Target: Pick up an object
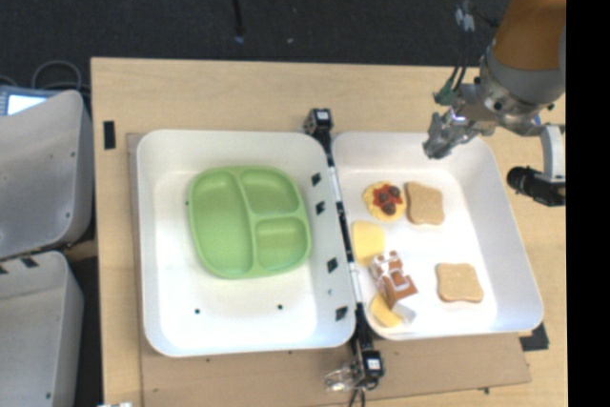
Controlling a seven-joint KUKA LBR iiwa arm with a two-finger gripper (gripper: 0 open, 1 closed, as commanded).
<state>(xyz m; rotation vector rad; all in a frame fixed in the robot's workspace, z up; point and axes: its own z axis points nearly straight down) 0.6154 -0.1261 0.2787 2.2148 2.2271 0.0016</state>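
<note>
The right bin holds several toy foods: a small tart with red berries, a slice of toast, a second toast slice, a yellow cheese piece, a red-and-white item and a yellow wedge at the front. My gripper hangs over the bin's far edge, up and to the right of the tart, and nothing can be seen between its fingers.
A green divided plate lies in the left bin. A black clip strip runs along the seam between the bins. A grey object stands off the bench at the left.
</note>
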